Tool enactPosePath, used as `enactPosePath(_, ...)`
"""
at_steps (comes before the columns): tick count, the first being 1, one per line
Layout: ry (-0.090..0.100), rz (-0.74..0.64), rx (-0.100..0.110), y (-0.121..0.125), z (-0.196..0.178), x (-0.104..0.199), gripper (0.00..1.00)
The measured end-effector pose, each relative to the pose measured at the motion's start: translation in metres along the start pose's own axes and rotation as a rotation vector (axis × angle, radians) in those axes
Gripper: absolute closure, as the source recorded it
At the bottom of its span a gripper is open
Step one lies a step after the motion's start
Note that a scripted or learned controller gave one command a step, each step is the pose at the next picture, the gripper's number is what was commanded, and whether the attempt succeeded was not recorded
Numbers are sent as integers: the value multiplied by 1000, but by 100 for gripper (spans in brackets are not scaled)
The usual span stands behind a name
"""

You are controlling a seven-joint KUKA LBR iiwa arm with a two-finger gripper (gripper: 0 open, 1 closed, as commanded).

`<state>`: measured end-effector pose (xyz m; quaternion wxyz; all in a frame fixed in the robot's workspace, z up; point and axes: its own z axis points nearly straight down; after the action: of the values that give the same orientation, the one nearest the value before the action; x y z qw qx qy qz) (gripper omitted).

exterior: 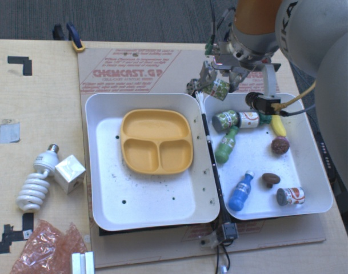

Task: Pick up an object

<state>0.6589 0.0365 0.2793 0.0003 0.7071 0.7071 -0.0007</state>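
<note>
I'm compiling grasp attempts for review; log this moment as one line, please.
stage: lift | gripper: shut on small green can, above right bin rear-left corner | left bin: yellow tray | status: grasp apparently holding

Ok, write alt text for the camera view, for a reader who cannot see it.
The gripper hangs above the far edge of the right bin, gripping a small green and white object. That bin contains bottles, a can and small items; the left bin holds a yellow divided tray.

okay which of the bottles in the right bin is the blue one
The blue bottle lies at the right bin's near edge, beside the can; the other two bottles are green.
</note>
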Motion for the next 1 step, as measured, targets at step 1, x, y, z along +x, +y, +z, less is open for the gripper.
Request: enactPosePath(1,0,-1,0,0,-1,7,100)
